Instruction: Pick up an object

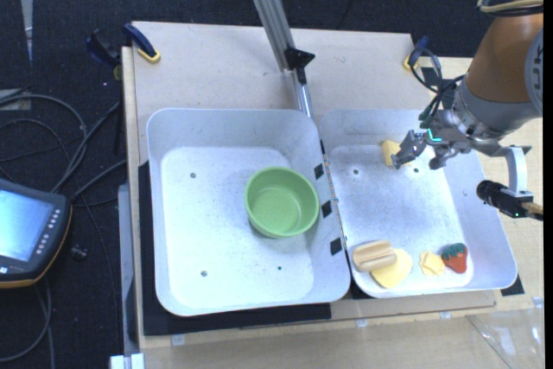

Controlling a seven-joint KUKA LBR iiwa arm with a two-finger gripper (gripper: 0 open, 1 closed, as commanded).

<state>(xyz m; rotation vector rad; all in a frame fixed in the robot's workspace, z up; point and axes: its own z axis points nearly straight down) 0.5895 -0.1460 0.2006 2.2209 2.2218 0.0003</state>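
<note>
Left bin (173, 186): holding a green bowl (281, 201), sitting upright toward its right side.
Right bin (484, 220): carrying a hot dog toy (373, 254) along the near wall, touching a yellow piece (390, 270); a smaller yellow piece (432, 264) and a strawberry toy (455, 257) are lying just to the right.
Far corner item: a small yellow object (391, 152) is resting near the bin's far wall.
Gripper (425, 153): hanging just beside that yellow object, fingers spread apart, gripping nothing.
Arm (505, 65): reaching in from the right.
</note>
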